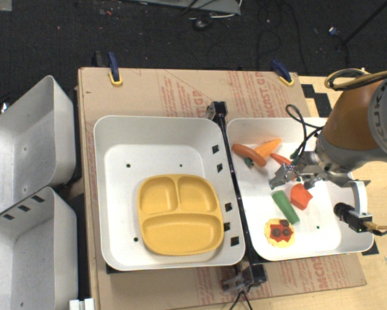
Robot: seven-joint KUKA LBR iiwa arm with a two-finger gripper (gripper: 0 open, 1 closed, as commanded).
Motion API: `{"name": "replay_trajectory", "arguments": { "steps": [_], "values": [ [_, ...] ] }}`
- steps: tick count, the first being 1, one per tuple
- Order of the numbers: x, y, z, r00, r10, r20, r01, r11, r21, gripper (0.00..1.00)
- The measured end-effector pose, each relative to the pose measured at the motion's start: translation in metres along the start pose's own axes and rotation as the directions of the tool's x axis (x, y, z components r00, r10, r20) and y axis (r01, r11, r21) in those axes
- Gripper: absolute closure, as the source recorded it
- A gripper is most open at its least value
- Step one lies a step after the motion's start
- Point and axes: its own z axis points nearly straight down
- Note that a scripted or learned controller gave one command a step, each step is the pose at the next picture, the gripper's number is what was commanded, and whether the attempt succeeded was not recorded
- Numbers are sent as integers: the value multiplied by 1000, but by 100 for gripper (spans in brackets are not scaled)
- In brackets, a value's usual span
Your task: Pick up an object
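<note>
1. Cardboard-topped bench (pixel 180 86): left bin (pixel 115 147) holds a yellow divided plate (pixel 179 214)
2. Right bin (pixel 322 237): my pincer (pixel 295 175) hovers spread, gripping nothing, over the red block (pixel 301 196), green stick (pixel 285 206) alongside
3. Step: approach; next, I descend and close on the block

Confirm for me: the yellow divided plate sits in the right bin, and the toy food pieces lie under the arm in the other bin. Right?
Not quite. The camera view shows the yellow divided plate in the left bin. The toy food pieces lie under the arm in the other bin, the right one.
</note>
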Motion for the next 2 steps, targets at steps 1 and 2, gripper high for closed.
{"name": "replay_trajectory", "arguments": {
  "steps": [1, 2],
  "values": [
    [1, 1, -13, 1000, -1, 1, 1, 1000, -4, 100],
    [6, 2, -57, 1000, -5, 1, 5, 1000, -9, 100]
  ]
}}
